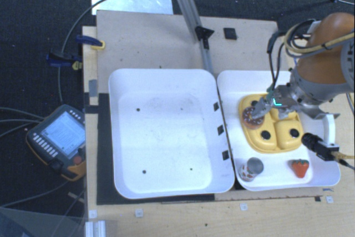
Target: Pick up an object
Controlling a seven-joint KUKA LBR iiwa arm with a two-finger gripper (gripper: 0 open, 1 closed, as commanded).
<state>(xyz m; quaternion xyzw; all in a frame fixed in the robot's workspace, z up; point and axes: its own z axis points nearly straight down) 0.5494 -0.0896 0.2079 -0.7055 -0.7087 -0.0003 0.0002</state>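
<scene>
Honestly, I cannot tell how wide the hand [273, 106] stands as it hovers over the yellow plastic toy [270, 130] with black knobs in the right white bin [233, 86], so I would descend slowly, straddling one narrow edge before closing.

The arm [327, 53] comes in from the right, its orange band high at the far right and the grey wrist angled down and leftward. The gripper [273, 110] hangs low over the right side, a small cyan light glowing on it
</scene>
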